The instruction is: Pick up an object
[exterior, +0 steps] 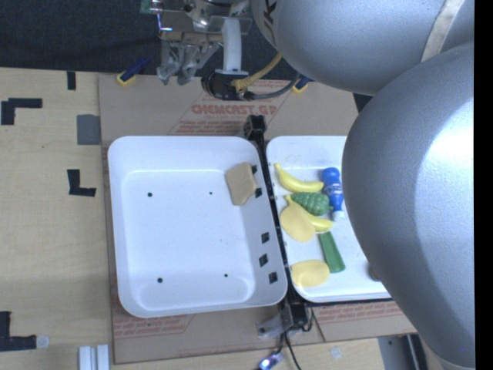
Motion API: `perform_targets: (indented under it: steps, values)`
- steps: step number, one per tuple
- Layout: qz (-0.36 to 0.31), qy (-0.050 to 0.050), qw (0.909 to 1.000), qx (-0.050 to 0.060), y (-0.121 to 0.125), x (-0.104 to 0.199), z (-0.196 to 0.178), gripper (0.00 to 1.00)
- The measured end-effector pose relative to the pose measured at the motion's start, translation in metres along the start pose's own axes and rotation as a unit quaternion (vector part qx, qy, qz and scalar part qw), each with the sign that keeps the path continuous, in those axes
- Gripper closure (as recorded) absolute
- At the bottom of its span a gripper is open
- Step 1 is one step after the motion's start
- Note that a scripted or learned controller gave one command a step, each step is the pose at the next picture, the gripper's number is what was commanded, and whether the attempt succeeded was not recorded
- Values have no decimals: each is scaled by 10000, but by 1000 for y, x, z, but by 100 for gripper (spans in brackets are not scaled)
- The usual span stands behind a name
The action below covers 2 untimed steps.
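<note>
Camera view, flat tan slab (241,183), smooth white bin (131,160), curved yellow banana (298,181)

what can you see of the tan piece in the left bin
The tan piece is a flat, roughly rectangular slab, matte like a sponge or a slice of bread. It lies tilted against the sloping right wall of the left bin, near the divider between the bins. Nothing else touches it.

We see our arm (408,153) as bulky rounded segments of smooth grey metal with a pale band at one joint and black lettering partly visible, ending in a wrist of bare silver metal parts, a white cylinder, a small green piece and yellow cable.
</note>
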<state>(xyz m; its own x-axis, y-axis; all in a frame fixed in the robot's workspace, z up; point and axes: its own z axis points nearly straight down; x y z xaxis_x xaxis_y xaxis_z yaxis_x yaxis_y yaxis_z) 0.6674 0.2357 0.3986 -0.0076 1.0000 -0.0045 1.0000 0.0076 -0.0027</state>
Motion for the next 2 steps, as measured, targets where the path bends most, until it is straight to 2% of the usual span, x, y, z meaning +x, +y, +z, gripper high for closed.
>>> perform_targets:
  steps: [1, 2]
  values:
    - [20, 34, 10000, -42, 0, -2, -68, 100]
    - [34, -12, 10000, 76, -4, -3, 86, 100]
